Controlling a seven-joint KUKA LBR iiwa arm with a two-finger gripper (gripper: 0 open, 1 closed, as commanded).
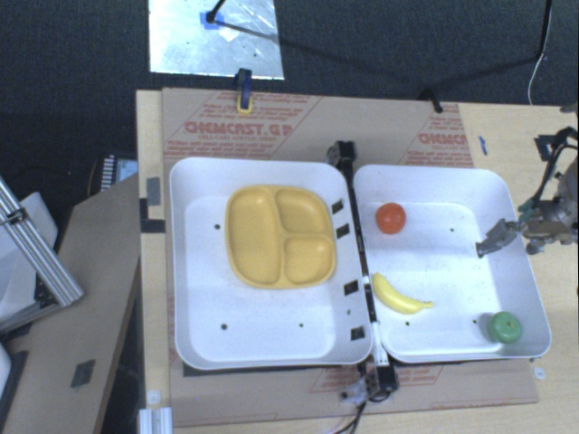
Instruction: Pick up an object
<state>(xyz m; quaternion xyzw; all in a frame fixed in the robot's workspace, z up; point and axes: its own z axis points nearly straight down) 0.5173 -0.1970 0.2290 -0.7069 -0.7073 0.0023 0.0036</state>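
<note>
- The grey metal two-finger hand (496, 240) sits at the right edge of the right-hand shallow white plastic bin (452, 193), poking in over its rim; whether it is released or clenched I cannot tell, and nothing shows between its tips.
- Judged from this, the step in hand is the approach: no object has been picked yet.
- Nearest candidates in that bin: a small green round fruit-like ball (505, 326) in the near right corner, a red-orange round tomato-like ball (390, 218) towards the far left, and a yellow curved toy banana (401, 297) near the divider between the bins. All three lie well apart from one another and from the hand.
- The next move calls for travelling over one chosen object, descending squarely and closing on it; the round ones may roll away.
- The left-hand shallow white plastic bin (204, 333) holds a yellow three-compartment plastic plate (280, 236), its compartments bare.
- Both bins rest on a brown cardboard-covered surface (271, 125).
</note>
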